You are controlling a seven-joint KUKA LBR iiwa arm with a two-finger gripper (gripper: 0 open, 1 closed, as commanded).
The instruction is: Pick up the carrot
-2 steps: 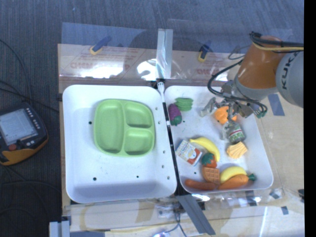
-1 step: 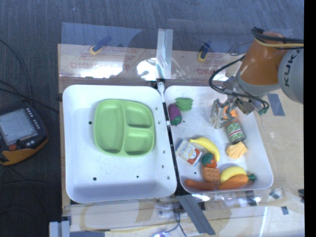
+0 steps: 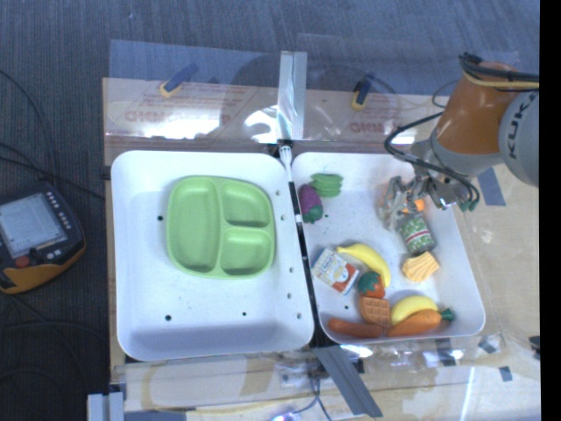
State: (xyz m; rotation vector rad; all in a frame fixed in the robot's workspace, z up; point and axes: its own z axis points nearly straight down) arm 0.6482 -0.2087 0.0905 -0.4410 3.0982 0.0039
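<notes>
Orange and tapered, your carrot lies near the right bin's front wall, long axis roughly left-right, green top rightward. A yellow banana touches it above, a waffle sits left. You can't tell how the jaws stand, well behind, near a green can.
</notes>
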